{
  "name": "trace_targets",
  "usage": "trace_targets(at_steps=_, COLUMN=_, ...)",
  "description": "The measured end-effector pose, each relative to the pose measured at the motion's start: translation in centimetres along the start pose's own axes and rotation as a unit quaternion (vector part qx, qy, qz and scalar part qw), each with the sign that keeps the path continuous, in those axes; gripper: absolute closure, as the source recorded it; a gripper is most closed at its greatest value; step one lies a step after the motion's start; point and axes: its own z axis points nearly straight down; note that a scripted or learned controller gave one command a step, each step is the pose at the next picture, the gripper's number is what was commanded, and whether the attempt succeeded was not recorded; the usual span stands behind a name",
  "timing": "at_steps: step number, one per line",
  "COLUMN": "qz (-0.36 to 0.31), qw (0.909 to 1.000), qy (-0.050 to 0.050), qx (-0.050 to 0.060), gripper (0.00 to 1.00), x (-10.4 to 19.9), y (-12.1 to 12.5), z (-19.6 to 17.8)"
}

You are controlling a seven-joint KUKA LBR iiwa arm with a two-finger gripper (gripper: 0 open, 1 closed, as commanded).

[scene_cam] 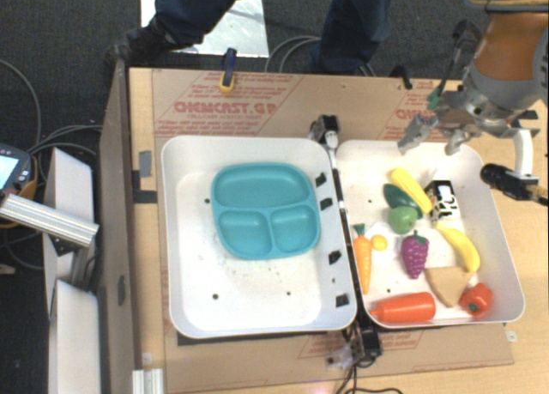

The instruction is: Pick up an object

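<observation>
My gripper (439, 137) hovers over the right bin's (506, 246) far edge. I cannot tell its state. 2 bananas (410, 190) lie below.

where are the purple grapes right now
The purple grapes lie in the right bin, near its middle, just below the green pepper, with the carrot to their left and a banana to their right.

Arm (513, 23): grey, orange band above the wrist, entering from the upper right and bent downward. Pincer (437, 133): hanging over the far edge of the right bin (506, 238), fingers spread apart, nothing between them.
</observation>
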Motion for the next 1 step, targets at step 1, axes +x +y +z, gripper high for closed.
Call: trace_targets(at_steps=1, qz=0.002, qw=1.0, qy=0.0, qx=0.005, gripper=0.0, x=-3.36, y=-0.83, z=9.32)
